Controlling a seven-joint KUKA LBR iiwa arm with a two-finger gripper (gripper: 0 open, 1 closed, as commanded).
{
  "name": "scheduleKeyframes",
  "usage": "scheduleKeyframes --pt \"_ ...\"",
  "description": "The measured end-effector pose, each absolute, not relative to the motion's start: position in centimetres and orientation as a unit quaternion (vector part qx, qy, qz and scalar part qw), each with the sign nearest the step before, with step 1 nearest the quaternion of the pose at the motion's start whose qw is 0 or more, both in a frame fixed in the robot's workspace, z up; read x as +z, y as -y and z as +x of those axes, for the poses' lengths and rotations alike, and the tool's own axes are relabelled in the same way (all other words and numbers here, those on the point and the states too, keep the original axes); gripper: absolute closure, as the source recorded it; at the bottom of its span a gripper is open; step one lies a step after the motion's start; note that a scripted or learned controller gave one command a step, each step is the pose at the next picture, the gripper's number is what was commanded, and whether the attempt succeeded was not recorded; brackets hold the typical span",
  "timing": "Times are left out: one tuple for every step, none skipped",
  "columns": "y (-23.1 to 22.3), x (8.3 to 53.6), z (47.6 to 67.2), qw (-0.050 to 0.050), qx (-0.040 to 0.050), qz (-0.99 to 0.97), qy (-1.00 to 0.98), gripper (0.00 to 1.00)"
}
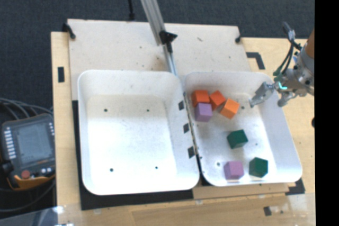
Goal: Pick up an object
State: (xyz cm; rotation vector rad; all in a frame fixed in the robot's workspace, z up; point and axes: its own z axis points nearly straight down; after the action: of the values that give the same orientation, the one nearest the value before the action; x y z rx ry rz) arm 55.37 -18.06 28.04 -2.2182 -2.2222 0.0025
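The right bin holds several blocks. Three orange blocks cluster at its far left, with a purple block touching them. Lower down sit a green block, a second green block and a second purple block. My gripper hangs over the bin's far right part, to the right of the orange cluster. It is open, with nothing between its fingers.
The left bin lies beside the right one, their rims meeting along a middle divider. A slanted metal pole rises behind the bins. A teach pendant sits off the bench at left.
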Motion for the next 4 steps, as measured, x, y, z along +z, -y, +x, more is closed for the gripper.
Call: scheduleKeyframes --pt "18.1 28.2 55.4 -0.001 -0.0004 -0.707 0.708 0.00" --pt "18.4 23.9 54.9 0.000 0.0011 -0.707 0.707 0.00" --pt "18.5 19.4 54.1 0.001 0.0013 -0.707 0.707 0.00" --pt "18.9 15.1 53.8 0.001 0.0015 -0.708 0.707 0.00"
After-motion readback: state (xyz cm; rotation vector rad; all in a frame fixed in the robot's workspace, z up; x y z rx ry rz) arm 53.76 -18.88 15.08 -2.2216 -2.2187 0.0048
